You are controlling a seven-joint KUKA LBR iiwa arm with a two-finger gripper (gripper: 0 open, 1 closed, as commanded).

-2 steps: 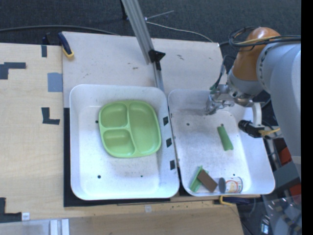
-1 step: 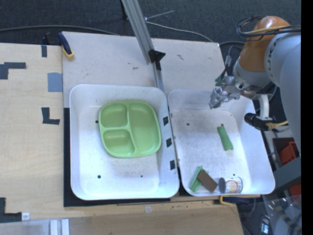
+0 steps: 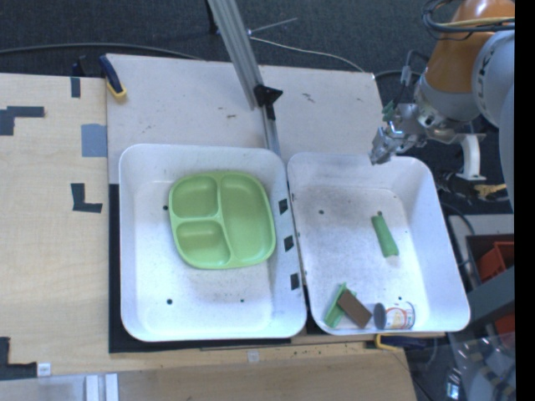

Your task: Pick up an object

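You have a green stick (image 3: pixel 385 235) lying mid right bin (image 3: pixel 435 224); a green block (image 3: pixel 336 305), brown block (image 3: pixel 354 310) and can (image 3: pixel 395 316) sit along its near edge.

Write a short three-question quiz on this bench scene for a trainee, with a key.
1. True or false: the green divided plate lies in the left bin.
2. The gripper hangs over which edge of the right bin? A far rim, B near rim, C middle.
3. Fill in: the small can lies on its ____ by the near rim.

Key: 1 true; 2 A; 3 side.
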